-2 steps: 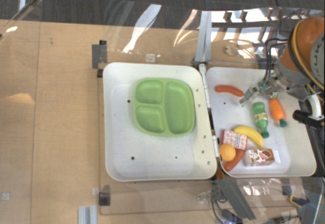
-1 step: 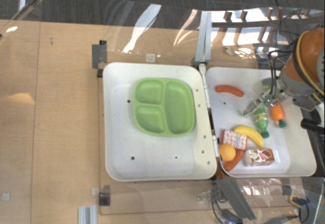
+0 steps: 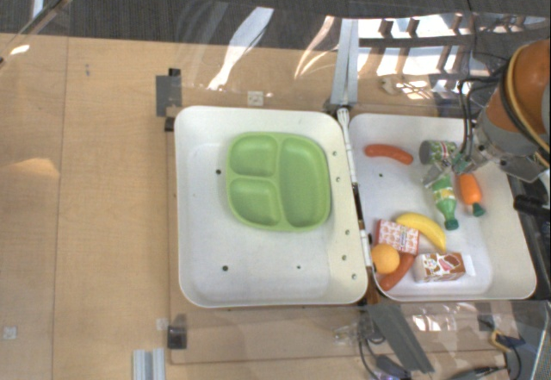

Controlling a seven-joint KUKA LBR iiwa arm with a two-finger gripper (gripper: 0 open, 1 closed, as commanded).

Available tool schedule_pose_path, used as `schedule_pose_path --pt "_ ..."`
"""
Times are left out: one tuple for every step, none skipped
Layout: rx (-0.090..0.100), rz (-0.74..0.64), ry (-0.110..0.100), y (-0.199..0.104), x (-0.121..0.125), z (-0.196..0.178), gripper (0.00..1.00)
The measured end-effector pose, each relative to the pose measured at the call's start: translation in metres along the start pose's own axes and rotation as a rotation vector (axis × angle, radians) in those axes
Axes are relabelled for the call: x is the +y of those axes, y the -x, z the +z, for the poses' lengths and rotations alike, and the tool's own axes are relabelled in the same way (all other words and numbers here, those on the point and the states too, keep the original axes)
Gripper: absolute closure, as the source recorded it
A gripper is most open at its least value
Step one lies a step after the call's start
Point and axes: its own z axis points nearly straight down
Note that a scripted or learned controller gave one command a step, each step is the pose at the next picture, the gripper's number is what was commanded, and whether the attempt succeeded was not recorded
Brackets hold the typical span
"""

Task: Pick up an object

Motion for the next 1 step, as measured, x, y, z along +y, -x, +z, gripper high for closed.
schedule_pose_path --pt "0.017 0.142 -0.019 -0.0820 0.0569 -0.1123 1.00"
